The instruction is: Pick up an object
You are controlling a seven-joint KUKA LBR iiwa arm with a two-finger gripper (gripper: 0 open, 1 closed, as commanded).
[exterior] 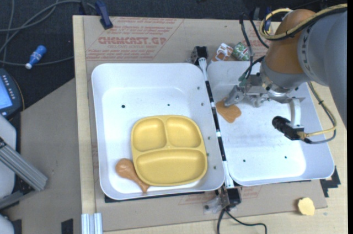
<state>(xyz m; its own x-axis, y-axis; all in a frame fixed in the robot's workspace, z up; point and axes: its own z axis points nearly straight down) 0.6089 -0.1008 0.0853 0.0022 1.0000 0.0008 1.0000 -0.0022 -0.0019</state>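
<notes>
A flat orange-brown piece lies in the right bin, close against its left wall. My gripper hangs low over that bin, just behind and to the right of the piece. Its fingers stand open, and the left fingertip is at the piece's far edge. Nothing shows between the fingers. In the left bin a yellow divided plate lies flat, with a tan drumstick-shaped toy at its lower left corner.
A small wrapper and a green item sit on the board behind the right bin. A yellow lump lies on the bench at the front right. The bins share a raised middle wall.
</notes>
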